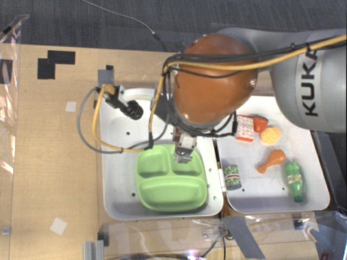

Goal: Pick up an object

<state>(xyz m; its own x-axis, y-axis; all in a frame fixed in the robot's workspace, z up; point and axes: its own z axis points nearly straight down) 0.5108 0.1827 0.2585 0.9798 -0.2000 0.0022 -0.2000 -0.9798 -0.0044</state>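
A green divided tray [171, 180] lies in the left white bin [116, 169]. My gripper [184, 153] hangs below the orange wrist band, right over the tray's upper right compartment, close to its surface. The fingers [180, 157] look close together with nothing visible between them. In the right bin [314, 199] lie a toy chicken drumstick [270, 160], a green bottle [294, 181], a small can [232, 176], a red-and-white box [245, 128], a red toy [261, 123] and a yellow toy [271, 135].
The bulky arm covers the far part of both bins. A black fitting [130, 109] with yellow and grey cables [95, 121] sits at the left bin's far left corner. The wooden bench [49, 167] stretches left of the bins.
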